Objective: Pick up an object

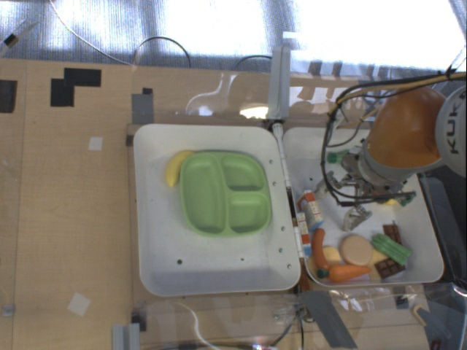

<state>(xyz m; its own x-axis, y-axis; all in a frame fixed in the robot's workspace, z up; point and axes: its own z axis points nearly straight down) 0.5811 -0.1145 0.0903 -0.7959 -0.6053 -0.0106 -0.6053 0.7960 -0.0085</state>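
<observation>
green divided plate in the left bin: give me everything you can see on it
The green plate is a rounded-square tray that looks like matte plastic, moulded into three compartments: one long one on the left, two smaller on the right. It lies flat, right side up, slightly rotated, in the upper middle of the left bin. A yellow banana pokes out at its upper-left edge, touching or tucked under it.

One fixed camera, mounted high over the table (66, 217), looking down at a slant. It stands far enough back to take in both white bins, left bin (157, 268) and right bin (430, 265), with bare table at left. The arm (408, 133) comes in from the right edge.
</observation>
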